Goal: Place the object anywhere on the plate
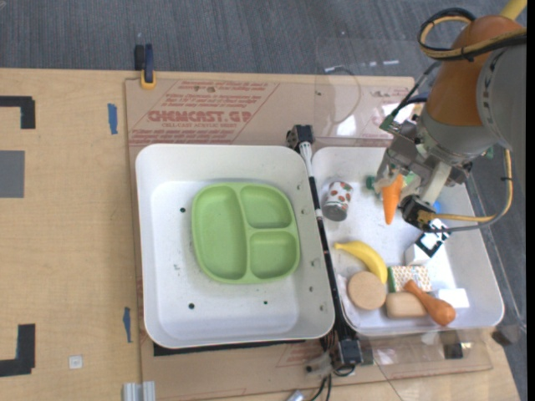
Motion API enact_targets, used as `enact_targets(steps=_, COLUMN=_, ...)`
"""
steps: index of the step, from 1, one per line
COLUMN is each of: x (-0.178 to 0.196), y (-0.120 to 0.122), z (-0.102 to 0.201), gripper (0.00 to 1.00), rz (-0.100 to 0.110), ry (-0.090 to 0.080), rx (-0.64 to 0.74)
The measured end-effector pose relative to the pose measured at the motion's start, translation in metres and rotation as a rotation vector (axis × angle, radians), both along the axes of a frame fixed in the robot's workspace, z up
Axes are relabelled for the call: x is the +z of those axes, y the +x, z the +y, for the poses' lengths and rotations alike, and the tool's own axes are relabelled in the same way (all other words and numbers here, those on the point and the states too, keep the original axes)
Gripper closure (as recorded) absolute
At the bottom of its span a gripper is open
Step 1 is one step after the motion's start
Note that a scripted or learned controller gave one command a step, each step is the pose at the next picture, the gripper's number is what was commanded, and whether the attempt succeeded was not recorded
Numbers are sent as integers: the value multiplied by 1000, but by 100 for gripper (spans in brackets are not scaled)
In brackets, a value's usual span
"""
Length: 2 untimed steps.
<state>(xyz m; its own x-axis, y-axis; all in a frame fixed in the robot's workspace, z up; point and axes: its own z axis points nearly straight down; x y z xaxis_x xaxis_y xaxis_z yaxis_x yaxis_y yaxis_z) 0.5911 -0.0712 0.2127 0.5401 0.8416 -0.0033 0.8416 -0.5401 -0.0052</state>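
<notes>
A light green divided plate (245, 232) lies in the left white bin (159, 307). Over the back of the right bin (485, 282) my gripper (402, 189) points down. An orange carrot (389, 204) with a green top sits between its fingers, and the gripper looks shut on it. The carrot hangs tip-down, to the right of the plate and across the divider between the bins.
The right bin holds a spotted cup (337, 200), a banana (365, 257), a round tan disc (366, 291), a drumstick (422, 302) and small white pieces (454, 297). A black bar (311, 192) runs between the bins. The arm's grey and orange body (472, 82) overhangs the right bin's back.
</notes>
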Motion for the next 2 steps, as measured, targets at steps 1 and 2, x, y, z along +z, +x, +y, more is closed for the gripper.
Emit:
enact_targets(steps=1, x=-17, y=-34, z=75, gripper=100, rz=4, ry=5, rx=30)
enact_targets(steps=2, x=52, y=-19, z=151, gripper=100, rz=-9, ry=3, rx=-73)
